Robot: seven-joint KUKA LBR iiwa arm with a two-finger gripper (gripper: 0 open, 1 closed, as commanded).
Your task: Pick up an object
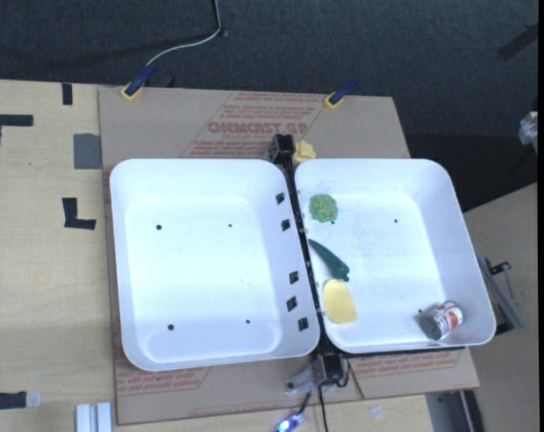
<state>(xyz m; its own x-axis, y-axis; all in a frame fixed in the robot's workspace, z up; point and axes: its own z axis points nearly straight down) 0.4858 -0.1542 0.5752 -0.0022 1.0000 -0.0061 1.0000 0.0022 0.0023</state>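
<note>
Right, wide shot first: the desk (pixel 38 268) carries a brown cardboard sheet (pixel 254 120), and on it two white bins sit edge to edge. The left bin (pixel 128 241) is the bigger-looking tray; the right bin (pixel 452 232) is where all the candidates lie.

Biggest candidate: a small can (pixel 441 319), on its side in the near right corner, tight against the wall. It looks rigid, probably the heaviest piece here, smooth and liable to roll, and that corner leaves little room either side, so it's a tricky pick.

Next, a yellow lump (pixel 339 302) near the dividing wall at the front. It reads as light toy plastic or foam, with a rounded top, so a pinch across its narrow width seems safest.

Just behind it, almost touching, is a dark green strip (pixel 329 259), thin, flat and angled. It's likely bendy and low to the floor, hard to get under.

Smallest is a round, speckled green piece (pixel 323 208), well apart from the can, close to the divider. It looks soft and light, with open floor to its right; I'd call it the friendliest target, taken straight across the middle.
</note>
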